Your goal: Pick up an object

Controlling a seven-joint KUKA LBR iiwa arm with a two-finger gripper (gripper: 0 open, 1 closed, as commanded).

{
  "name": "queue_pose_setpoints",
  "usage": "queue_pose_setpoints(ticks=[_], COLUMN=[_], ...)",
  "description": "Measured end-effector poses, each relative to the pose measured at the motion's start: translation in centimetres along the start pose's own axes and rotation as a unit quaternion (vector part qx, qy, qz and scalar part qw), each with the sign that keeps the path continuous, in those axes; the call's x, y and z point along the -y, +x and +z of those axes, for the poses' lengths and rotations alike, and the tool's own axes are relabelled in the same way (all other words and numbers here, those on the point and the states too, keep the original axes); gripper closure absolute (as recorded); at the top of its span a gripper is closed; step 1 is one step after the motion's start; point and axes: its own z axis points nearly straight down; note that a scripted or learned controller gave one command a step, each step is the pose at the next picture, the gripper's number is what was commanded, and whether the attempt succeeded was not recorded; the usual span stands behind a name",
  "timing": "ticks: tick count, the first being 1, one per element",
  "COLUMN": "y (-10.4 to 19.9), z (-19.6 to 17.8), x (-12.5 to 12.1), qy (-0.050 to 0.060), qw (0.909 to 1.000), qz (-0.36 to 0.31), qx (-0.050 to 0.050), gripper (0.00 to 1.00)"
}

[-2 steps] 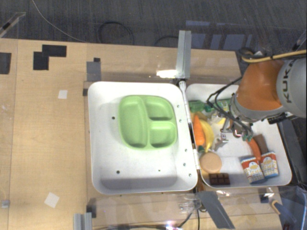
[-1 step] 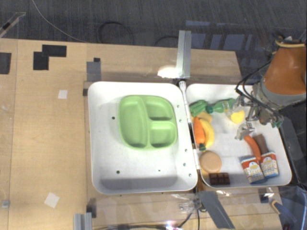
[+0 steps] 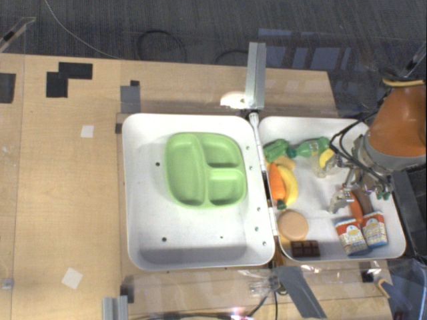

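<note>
Bins sit side by side on the wooden bench (image 3: 60, 199), and the action is all over in the right bin (image 3: 313, 127). The arm (image 3: 399, 122) reaches in from the right, orange band showing above the wrist, and the gripper (image 3: 347, 195) hangs low over the right half of that bin, just above the two small cartons (image 3: 361, 233) lying near the front right corner. Something reddish-brown (image 3: 356, 209) lies right under the fingers, touching the cartons, but it is too small to name, and I cannot tell whether the fingers are apart or together, or whether anything sits between them.

Along the left wall of the right bin lies an orange carrot (image 3: 275, 182) with a yellow banana (image 3: 289, 181) pressed against it. Behind them, a green leafy piece (image 3: 275, 149) and a green bottle (image 3: 308, 148) lie near the back, with a small yellow item (image 3: 325, 157) just beside the bottle's end. Toward the front, a round tan biscuit-like disc (image 3: 293, 225) rests near a dark chocolate block (image 3: 305, 249).

Over in the left bin (image 3: 143, 245), a green divided tray (image 3: 204, 169) with three compartments lies flat, well apart from the gripper.
</note>
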Motion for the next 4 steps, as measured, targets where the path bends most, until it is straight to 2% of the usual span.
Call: queue_pose_setpoints(ticks=[1, 2, 3, 4], y=[3.3, 2.9, 3.0, 3.0], z=[-0.1, -1.4, -1.4, -0.1], x=[0.2, 0.1, 0.1, -0.1], qy=[0.0, 0.001, 0.001, 0.001], qw=[0.9997, 0.9998, 0.9998, 1.0], qz=[0.024, 0.021, 0.021, -0.009], qx=[0.001, 0.006, 0.005, 0.002], gripper=[0.0, 1.0, 0.0, 0.0])
